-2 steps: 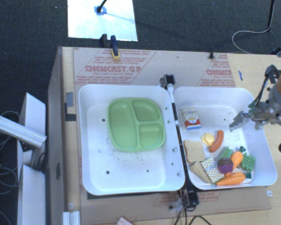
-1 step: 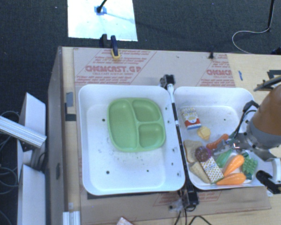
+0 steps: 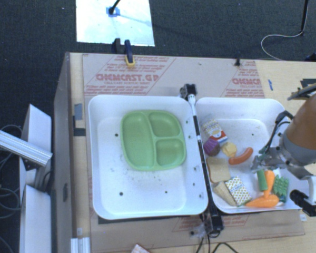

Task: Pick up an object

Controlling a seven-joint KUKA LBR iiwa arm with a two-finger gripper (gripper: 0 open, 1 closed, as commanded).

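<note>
Gripper (image 3: 267,165) hovers low in right bin (image 3: 237,107), w/ toy food near the orange carrot (image 3: 263,201); finger state can't be told. Best approach: drop straight over one isolated piece.

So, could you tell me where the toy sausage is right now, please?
The toy sausage lies in the right bin, near its middle, just right of the yellow piece and left of the gripper.

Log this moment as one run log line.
arm: over right bin | pincer: low, beside sausage, above carrots | grasp: not visible | left bin: green divided plate
</note>
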